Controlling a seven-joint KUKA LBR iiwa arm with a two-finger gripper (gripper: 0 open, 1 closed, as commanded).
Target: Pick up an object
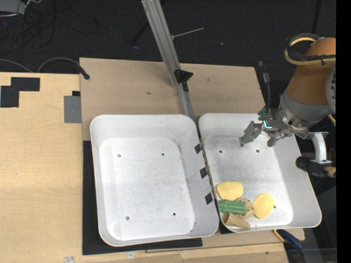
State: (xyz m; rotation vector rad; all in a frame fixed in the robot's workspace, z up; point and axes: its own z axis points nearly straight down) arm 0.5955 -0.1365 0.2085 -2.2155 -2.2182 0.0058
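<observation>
My gripper point(260, 137) hangs over the far part of the right bin point(293, 171), its two fingers spread open with nothing between them. At that bin's near edge lie a yellow lemon-like piece point(229, 190), a second yellow piece point(264, 205), a green object point(232, 206) and a tan piece point(237, 219), bunched together. The gripper is well behind and slightly right of this cluster, apart from all of it.
The left bin point(143, 179) sits beside the right one, with black clips point(203, 172) along the shared wall. A slanted aluminium rail point(166, 48) rises behind the bins. Wooden bench surface point(38, 163) spreads to the left.
</observation>
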